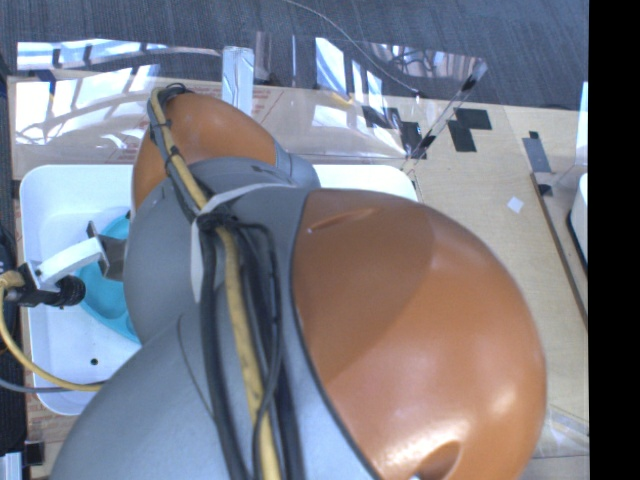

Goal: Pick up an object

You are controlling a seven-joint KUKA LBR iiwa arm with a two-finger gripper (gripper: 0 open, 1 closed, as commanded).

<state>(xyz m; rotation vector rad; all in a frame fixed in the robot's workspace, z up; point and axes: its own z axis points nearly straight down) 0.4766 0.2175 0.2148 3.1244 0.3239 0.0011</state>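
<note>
My grey and orange arm (400, 318) looms close to the camera and covers most of both bins. A teal object (106, 303) lies in the left white bin (40, 188), partly hidden behind the arm. What I can see of my gripper (97, 252) is low over that bin, right at the teal object's upper edge, with a white part and a black connector sticking out to its left. Whether it touches the object is hidden from me.
A strip of the right bin's back rim (365, 174) peeks out above the arm. A clear shiny panel (330, 98) stands behind the bins. A yellow cable (20, 353) loops by the left bin. Tan bench (500, 178) with black tape marks lies right.
</note>
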